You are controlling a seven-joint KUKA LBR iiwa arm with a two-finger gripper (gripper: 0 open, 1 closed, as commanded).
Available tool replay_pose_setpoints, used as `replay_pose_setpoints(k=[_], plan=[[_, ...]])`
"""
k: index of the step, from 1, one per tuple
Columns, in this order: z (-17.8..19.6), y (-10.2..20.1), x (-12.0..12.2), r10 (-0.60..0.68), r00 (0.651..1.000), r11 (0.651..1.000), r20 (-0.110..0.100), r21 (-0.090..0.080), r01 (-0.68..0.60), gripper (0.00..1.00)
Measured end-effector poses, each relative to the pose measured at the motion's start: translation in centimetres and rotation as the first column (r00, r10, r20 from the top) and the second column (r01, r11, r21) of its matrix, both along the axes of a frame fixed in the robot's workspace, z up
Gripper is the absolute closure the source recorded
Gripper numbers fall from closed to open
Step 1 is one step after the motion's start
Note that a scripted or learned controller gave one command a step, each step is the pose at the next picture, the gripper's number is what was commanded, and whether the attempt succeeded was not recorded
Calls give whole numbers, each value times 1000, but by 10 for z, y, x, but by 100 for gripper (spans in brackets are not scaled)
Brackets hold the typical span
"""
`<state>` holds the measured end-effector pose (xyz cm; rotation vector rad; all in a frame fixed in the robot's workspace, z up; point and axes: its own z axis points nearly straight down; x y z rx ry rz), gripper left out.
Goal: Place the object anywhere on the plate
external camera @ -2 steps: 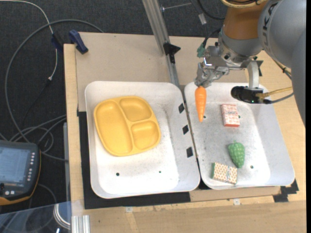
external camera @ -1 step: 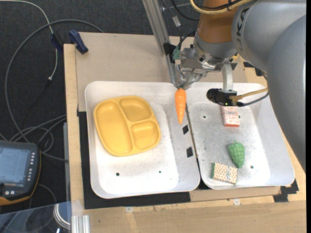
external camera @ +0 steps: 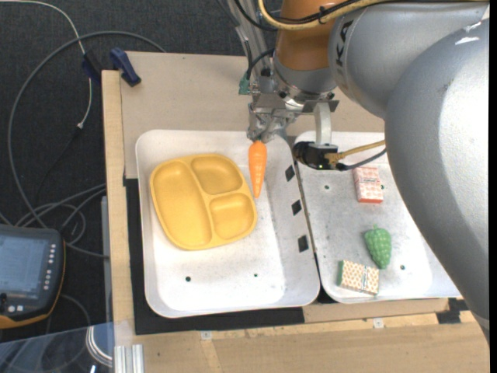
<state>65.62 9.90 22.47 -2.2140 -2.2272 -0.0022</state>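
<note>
Carrot hangs from clenched jaws beside the plate.
Held by its top at the plate's three o'clock rim, ready for lowering.

We see the plate lying in the left bin, with the carrot just right of the plate's far edge. Right of the plate, in the other bin, lie three items, well apart from it.

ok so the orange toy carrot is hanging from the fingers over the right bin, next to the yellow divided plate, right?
Wrong bin. In the camera view the orange toy carrot hangs from the fingers over the left white bin, just beside the yellow divided plate.
</note>
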Motion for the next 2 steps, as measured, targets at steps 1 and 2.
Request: replay_pose_setpoints(k=[1,2], plan=[[8,57,14,1,1000,1000,2,2,-1,100],[3,107,4,0,1000,1000,0,0,0,100]])
